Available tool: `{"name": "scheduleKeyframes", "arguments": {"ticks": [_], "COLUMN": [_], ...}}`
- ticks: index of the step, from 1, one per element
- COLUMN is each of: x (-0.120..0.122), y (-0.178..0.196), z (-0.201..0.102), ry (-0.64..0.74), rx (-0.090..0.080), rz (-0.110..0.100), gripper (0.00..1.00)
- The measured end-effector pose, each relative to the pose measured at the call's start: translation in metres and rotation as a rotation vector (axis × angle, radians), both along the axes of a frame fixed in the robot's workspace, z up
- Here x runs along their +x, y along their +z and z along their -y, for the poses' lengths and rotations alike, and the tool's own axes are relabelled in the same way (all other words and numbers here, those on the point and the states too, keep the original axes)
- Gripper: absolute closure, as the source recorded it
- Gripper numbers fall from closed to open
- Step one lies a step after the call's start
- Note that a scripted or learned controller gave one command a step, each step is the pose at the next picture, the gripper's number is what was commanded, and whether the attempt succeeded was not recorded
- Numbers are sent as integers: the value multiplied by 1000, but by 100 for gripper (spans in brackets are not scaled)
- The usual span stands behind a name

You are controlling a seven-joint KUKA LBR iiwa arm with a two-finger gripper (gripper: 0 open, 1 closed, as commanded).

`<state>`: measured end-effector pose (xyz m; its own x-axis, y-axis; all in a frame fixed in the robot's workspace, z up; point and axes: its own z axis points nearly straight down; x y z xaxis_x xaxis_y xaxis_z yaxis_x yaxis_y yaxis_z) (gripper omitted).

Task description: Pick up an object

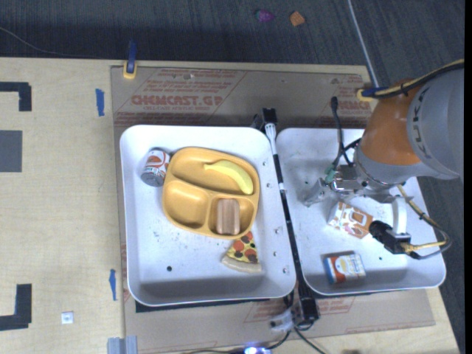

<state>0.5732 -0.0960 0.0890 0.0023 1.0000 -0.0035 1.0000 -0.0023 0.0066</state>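
White left bin [140,271]: yellow divided tray [184,198] holding banana [232,172] and brown block [226,215]; can [155,166] and pizza slice [243,250] beside it. Right bin [428,271]: snack packet [349,220], small carton [344,266]. Gripper [332,185] low over the right bin, upper left of the packet; jaw state cannot be told.

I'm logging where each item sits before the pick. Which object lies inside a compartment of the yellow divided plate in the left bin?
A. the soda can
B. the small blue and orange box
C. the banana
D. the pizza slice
C: the banana lies in the upper compartment of the yellow plate, while the pizza slice and the can rest on the bin floor beside it, and the box is in the right bin.
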Motion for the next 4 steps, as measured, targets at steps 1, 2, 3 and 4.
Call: {"name": "scheduleKeyframes", "arguments": {"ticks": [1,2,3,4], "x": [-15,-15,-15,-1], "y": [0,12,11,0], "z": [-3,0,0,0], "ry": [2,-1,-1,1], "rx": [-1,-8,-8,2], "rz": [8,13,12,0], "gripper": [0,100,0,0]}}
